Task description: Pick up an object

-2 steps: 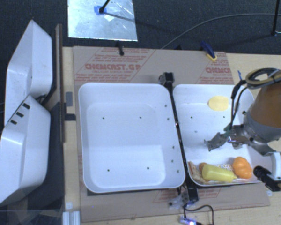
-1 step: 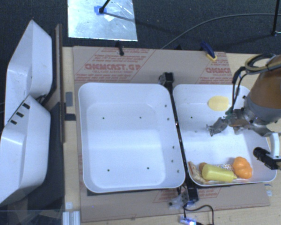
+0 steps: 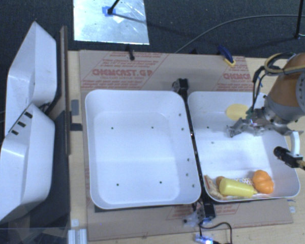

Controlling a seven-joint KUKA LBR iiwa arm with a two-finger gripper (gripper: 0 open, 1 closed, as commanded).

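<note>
Inside right bin (image 3: pixel 213 151), pincer (image 3: pixel 233 131) spread beside yellow disc (image 3: pixel 236 110), orange fruit (image 3: pixel 263 181) well apart

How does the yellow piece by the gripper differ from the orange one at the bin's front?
The yellow piece is pale, flattish and alone near the gripper; the orange piece is vivid, rounded and crowded beside other items. Both lie in the right bin.

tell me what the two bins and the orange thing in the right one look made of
Two shallow white bins, left and right: probably moulded plastic, smooth with soft glare and rounded corners. Small round orange object: glossy and lobed, perhaps a plastic toy fruit; too small to be sure.
</note>
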